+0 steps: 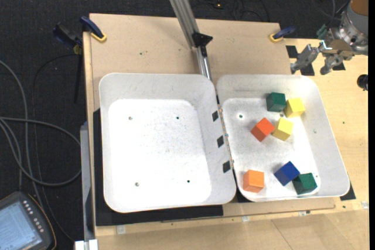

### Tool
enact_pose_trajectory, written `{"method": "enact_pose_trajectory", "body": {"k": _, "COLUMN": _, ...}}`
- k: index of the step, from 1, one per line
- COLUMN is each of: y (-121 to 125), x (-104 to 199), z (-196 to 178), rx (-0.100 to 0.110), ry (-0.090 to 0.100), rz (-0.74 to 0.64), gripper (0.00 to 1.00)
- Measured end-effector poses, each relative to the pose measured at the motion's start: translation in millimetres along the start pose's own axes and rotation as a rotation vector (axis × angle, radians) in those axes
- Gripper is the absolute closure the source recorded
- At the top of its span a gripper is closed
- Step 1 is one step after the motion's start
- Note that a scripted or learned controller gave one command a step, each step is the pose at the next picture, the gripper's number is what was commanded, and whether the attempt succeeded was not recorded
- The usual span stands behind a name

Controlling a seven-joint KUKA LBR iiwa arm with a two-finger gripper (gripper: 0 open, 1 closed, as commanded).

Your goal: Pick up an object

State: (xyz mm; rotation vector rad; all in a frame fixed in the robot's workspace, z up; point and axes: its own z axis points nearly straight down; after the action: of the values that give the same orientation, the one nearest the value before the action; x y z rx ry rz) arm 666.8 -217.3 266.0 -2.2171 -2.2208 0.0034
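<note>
Nearest the camera, along the front edge of the right bin (328, 126), sit three blocks: an orange cube (254, 180) towards the front-left corner, then a blue cube (286, 173), and just beside it, touching or nearly so, a dark green cube (305, 182) close to the front-right corner. Further back, about the middle of the same bin, a second orange block (263, 129) lies tilted, with a yellow cube (282, 129) just to its right, the two almost touching. Behind these, towards the bin's back edge, another green cube (276, 102) stands against a second yellow cube (295, 106) on its right. The left bin (117, 143) lies alongside, its right rim meeting the right bin's left rim. Both rest on the wooden bench (146, 44). Farthest off, beyond the right bin's back-right corner and over the bench's right edge, the gripper (316, 61) hangs well apart from every block. Its two fingers are spread with a clear gap and nothing between them.
</note>
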Motion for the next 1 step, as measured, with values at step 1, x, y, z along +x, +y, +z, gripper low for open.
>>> {"method": "enact_pose_trajectory", "body": {"k": 1, "y": 0.4, "x": 0.5, "z": -2.6, "rx": -0.002, "ry": -0.001, "rz": -0.002, "gripper": 0.00}}
